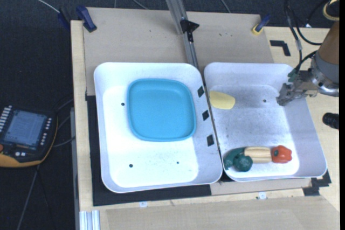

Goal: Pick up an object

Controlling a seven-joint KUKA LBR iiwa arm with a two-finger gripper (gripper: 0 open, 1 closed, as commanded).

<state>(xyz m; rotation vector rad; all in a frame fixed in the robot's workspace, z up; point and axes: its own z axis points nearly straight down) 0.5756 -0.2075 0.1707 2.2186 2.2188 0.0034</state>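
While the grey arm reaches in from the right, its two-finger gripper (284, 98) hangs over the far right part of the right shallow white bin (302, 124), with nothing visibly between its fingers; whether it is open or closed I cannot tell at this size. Two white bins sit side by side on the bench. One square light-blue plastic plate (161, 109) lies in the left white bin (110, 132). Four small objects lie in the right bin: one pale yellow rounded piece (222, 100) at its far left, well apart from the gripper, and three in a row along its near edge, a dark green lump (237, 161), a tan cylinder (257, 154) and a red rounded toy (281, 154), each touching the next. One handheld control pendant with a screen (22, 134) rests at the far left; no writing on it can be read
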